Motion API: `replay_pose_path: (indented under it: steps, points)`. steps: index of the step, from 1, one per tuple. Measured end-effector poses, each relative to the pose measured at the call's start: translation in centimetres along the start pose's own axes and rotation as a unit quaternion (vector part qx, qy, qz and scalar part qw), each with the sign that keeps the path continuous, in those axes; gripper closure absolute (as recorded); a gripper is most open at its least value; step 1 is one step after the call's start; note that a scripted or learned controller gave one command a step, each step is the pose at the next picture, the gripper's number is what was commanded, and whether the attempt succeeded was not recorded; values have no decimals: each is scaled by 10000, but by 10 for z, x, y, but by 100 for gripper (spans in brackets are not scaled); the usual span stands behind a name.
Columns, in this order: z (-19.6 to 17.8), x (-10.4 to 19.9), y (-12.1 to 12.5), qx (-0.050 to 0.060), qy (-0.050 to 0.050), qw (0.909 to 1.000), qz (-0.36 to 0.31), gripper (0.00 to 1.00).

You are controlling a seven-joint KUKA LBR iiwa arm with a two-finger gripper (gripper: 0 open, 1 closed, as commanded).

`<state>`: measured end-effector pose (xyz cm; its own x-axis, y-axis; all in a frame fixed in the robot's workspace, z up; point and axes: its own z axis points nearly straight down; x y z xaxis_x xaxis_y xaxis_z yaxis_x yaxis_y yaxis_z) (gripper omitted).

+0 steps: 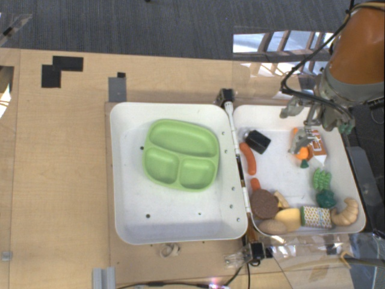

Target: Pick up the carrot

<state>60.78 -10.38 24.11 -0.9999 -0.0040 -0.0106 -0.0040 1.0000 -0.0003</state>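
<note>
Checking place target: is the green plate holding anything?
Empty. The green plate sits in the left bin with all three compartments bare; the toys, carrot included, lie in the right bin.

Lighting: bright, even, from overhead. Shadows: soft and short, faint beneath the green divided plate (pixel 180 154) in the left bin (pixel 129 218). Glare: strong on the clear panel (pixel 274 42) beyond the right bin (pixel 354 179); mild sheen on both white bin floors. Focus: moderate throughout; small items slightly soft. Distortion: bench edges bow slightly. Resolution: low, fine detail lost.
</note>
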Motion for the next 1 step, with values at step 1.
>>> replay_pose_path:
  steps: [1]
  points:
    - [131,5,-50,-15,63,9980,-623,0]
